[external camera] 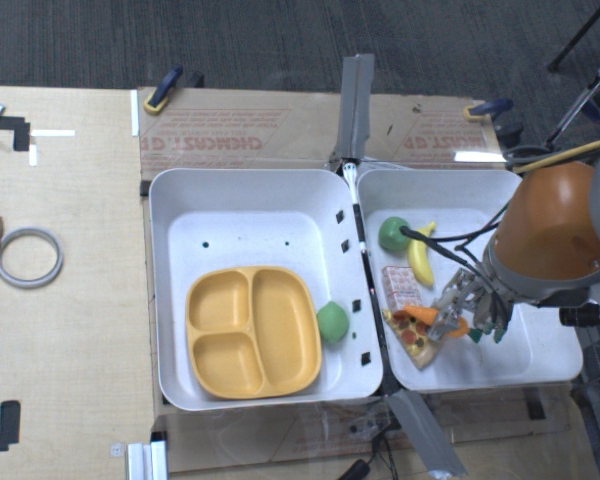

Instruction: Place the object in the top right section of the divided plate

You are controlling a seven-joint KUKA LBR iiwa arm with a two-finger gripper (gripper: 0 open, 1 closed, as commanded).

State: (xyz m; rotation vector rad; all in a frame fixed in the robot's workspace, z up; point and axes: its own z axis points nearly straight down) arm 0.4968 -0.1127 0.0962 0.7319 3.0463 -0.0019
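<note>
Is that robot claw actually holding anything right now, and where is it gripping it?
Cannot be told: the gripper sits low over the toy carrot in the right bin, but no grasp is visible.

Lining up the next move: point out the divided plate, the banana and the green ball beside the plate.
divided plate (252, 330), camera view, centre ridge.
banana (419, 259), camera view, middle of its body.
green ball (332, 322), camera view, its top.

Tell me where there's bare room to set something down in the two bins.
Free: the left bin floor above the yellow divided plate, and the plate's three sections. Crowded: the right bin around the banana, green ball and pincer.
</note>
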